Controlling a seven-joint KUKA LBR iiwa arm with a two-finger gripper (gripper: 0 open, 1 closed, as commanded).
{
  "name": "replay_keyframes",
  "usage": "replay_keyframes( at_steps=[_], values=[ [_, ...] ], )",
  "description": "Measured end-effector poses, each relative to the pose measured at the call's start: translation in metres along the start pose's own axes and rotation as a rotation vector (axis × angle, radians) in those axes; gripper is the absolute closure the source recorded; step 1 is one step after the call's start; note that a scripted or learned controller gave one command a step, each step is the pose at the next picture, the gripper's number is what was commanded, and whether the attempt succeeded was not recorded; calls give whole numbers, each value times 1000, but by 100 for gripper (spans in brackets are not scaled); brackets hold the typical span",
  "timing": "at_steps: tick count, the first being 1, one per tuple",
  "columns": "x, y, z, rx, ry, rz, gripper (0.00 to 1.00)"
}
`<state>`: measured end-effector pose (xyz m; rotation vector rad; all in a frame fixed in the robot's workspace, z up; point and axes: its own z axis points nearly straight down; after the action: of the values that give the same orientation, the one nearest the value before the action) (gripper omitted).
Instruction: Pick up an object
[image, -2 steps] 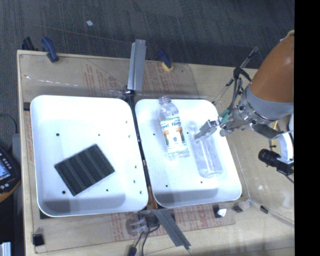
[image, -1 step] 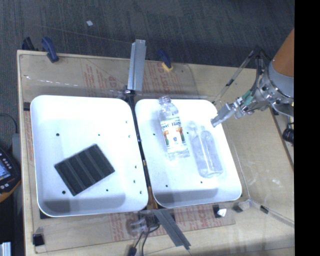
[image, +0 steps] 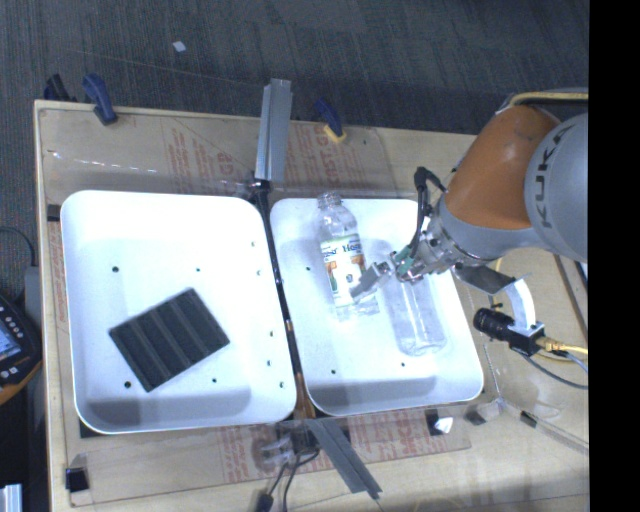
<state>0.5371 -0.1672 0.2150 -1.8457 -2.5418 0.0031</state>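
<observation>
A clear plastic bottle (image: 341, 256) with a white, green and orange label lies in the right bin (image: 385, 388), cap pointing away. A second clear bottle without a label (image: 419, 318) lies to its right in the same bin. A black ribbed rectangular pad (image: 169, 338) lies flat in the left bin (image: 85, 235). My gripper (image: 385, 274) reaches in from the right and hangs low between the two bottles, close to the labelled bottle's lower right side. Nothing can be seen held in it.
The grey arm with its orange band (image: 495, 180) covers the right bin's far right corner. A grey metal bar (image: 273, 128) stands behind the seam between the bins. Blue clamps (image: 98, 98) sit on the bench's back edge.
</observation>
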Motion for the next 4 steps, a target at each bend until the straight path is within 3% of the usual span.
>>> replay_keyframes(
  at_steps=[1,2,3,4],
  values=[
    [-8,41,108,-2,1,-154,0],
    [-31,78,119,63,23,-189,0],
    [-32,75,112,73,26,-191,100],
    [-36,63,120,21,16,-51,100]
  ],
)
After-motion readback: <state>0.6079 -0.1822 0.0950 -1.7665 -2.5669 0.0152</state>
